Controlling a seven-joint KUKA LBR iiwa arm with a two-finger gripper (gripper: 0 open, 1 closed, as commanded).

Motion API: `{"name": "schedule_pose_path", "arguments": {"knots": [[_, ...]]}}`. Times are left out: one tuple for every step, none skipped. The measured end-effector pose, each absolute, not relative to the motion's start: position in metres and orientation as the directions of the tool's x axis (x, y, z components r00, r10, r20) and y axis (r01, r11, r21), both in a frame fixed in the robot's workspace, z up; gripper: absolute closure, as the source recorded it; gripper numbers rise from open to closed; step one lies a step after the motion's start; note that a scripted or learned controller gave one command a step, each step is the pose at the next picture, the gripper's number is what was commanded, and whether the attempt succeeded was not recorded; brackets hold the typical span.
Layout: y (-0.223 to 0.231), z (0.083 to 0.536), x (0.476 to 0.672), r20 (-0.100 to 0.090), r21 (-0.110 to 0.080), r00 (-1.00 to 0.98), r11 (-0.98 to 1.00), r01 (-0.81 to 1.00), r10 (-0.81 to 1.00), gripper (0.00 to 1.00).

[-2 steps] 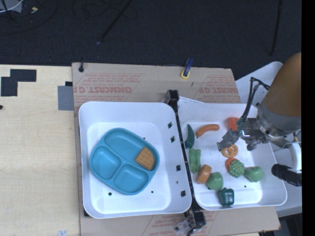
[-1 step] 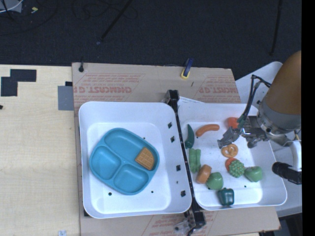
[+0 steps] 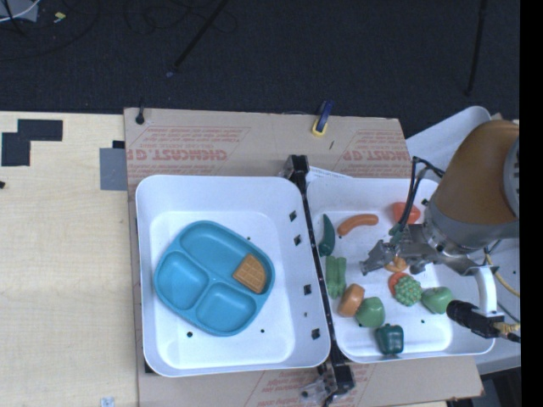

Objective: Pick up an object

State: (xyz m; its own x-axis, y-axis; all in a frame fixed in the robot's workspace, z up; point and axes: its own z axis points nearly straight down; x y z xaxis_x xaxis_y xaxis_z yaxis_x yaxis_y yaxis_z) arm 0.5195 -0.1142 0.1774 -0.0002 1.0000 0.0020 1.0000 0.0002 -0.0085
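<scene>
My gripper (image 3: 379, 259) hangs low over the middle of the right bin (image 3: 373, 200), with the grey and orange arm behind it to the right. Toy foods lie around it. An orange sausage (image 3: 358, 223) is just above it, and a small orange piece (image 3: 396, 266) sits right beside it. A bumpy green piece (image 3: 408, 292) and a green pepper (image 3: 437, 298) lie below right. I see nothing held.
Elsewhere in the right bin lie a dark green piece (image 3: 327, 236), a green block (image 3: 337, 275), an orange piece (image 3: 350, 299), a round green piece (image 3: 370, 312), a dark green pepper (image 3: 389, 339) and a red piece (image 3: 405, 213). The left bin (image 3: 170, 197) holds a blue divided plate (image 3: 204, 282) with a tan cracker (image 3: 250, 273).
</scene>
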Motion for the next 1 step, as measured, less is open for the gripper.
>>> {"name": "schedule_pose_path", "arguments": {"knots": [[-0.1213, 0.1236, 0.5123, 0.002, -0.008, 0.0, 0.0, 1.0, 1.0, 0.0]]}}
